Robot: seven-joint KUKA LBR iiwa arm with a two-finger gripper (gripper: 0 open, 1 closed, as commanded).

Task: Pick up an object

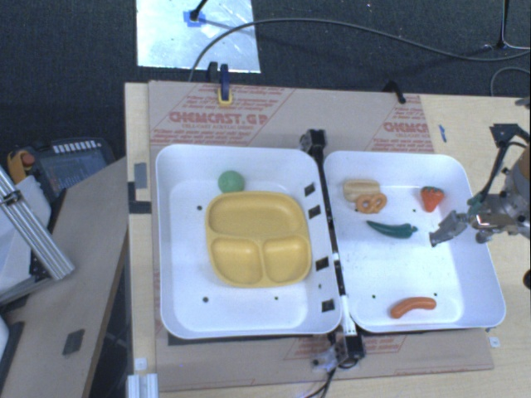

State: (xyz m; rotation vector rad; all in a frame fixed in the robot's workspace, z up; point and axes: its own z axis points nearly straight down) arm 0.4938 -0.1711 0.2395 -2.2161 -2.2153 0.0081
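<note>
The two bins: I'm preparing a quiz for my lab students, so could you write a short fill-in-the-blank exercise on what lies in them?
1. The yellow divided tray lies in the ____ bin.
2. The green ball sits just beyond the tray's far-left corner; the tray has ____ compartments.
3. The sausage lies near the right bin's ____ edge.
4. The strawberry is ____ in colour, and the gripper is nearer to the green pepper than to the pretzel.

Missing words: left; three; near; red
</note>
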